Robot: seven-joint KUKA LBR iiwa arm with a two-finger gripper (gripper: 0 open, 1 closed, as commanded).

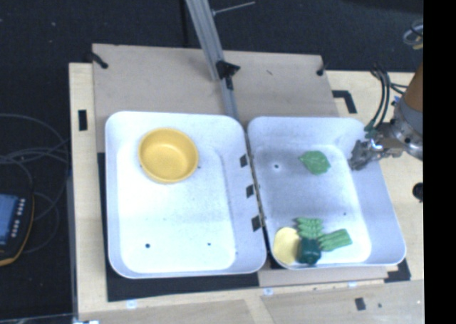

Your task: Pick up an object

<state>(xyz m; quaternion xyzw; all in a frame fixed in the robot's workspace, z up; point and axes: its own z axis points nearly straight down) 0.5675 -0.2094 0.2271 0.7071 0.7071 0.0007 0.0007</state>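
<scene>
Camera view: gripper at right bin rim, finger state impossible to tell. Green lump just beside; clustered toys near front wall. Likely trouble: rim strike, or glancing off the lump.

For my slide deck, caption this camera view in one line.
Pincer at right bin rim; green lump inside, yellow bowl in left bin.
</scene>
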